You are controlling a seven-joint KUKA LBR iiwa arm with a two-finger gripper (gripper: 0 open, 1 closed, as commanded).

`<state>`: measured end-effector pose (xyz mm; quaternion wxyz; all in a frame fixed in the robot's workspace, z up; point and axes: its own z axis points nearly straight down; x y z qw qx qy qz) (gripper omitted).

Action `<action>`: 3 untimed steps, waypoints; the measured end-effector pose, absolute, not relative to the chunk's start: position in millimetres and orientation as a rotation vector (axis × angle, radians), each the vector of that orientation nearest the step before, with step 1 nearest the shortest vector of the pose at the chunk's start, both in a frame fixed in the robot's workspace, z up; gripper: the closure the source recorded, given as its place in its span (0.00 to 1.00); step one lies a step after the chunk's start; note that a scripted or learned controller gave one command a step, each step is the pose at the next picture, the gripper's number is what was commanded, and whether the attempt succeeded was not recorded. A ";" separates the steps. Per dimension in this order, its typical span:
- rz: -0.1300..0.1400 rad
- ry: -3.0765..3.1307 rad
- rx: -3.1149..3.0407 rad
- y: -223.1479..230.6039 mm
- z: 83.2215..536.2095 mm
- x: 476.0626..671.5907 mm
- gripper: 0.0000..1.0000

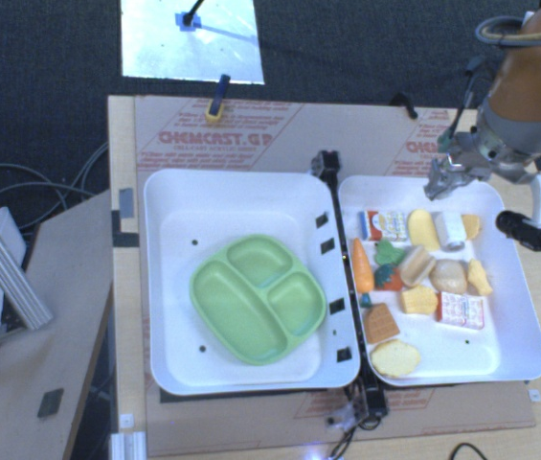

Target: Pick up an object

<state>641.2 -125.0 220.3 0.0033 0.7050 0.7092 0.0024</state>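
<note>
Arm (524, 94) angled in from right

Lighting: even, moderately bright overhead light with a cool cast; both white bins (251, 195) read near blown-out, with soft, faint shadows under their rims and under the green tray (256, 300). Glare: a pale metal sheet (191, 27) at the top is washed out with reflection. Sharpness: overall soft and low-resolution; the arm (529, 84) at right is slightly blurred, small food items lack fine detail.

Grey arm (524, 113), orange band above wrist, grey cable loop, metallic end effector (439, 182).
</note>
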 end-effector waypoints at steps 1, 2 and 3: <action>0.005 2.231 2.210 -67.3 230.9 639.2 1.00; 0.001 2.233 2.213 -9.2 219.9 625.3 1.00; 0.002 2.233 2.212 50.6 219.9 615.0 1.00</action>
